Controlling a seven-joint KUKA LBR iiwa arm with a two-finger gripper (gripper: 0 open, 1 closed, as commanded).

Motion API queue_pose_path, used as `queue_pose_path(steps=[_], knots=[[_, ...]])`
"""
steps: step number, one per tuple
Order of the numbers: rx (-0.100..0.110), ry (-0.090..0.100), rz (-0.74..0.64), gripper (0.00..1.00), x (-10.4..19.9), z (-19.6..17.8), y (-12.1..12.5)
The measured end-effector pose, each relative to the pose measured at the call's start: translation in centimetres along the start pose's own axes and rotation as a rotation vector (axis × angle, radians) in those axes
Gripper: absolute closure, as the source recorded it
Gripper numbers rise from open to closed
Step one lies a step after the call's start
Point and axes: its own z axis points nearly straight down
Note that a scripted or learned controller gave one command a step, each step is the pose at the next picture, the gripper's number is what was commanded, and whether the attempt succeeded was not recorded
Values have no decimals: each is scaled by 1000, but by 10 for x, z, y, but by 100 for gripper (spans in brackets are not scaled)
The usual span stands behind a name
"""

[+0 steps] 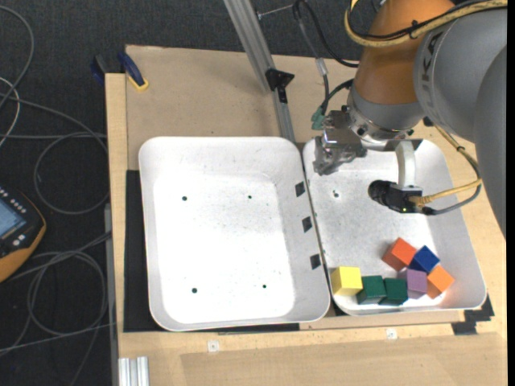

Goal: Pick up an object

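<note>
In the near corner of the right bin (455, 215), the blocks sit bunched together: yellow block (348, 279) at the left end, two green blocks (383, 289) just beside it, then a purple block (417, 281), blue block (426, 258) and two orange blocks (398, 253) toward the right, most of them touching. None lifted, none between any fingers. The pincer (328, 161) hangs over the far left part of that same bin, close to the divide with the left bin (161, 215), well apart from the pile. Whether it's open or closed, cannot tell from here — the tip is small and dark against the wrist. Nothing visibly held. Left bin has only a few dark specks. Arm (402, 63) comes in from the right, orange band above the wrist, cables looping around it. Cables also on the floor left of the bench (201, 79). Progress: looks like nothing is done; approach to a block, grasp and lift are all left.
</note>
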Motion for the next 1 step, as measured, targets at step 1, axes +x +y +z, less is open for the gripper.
queue_pose_path(steps=[1], knots=[[1,0,1,100,44,11,27]])
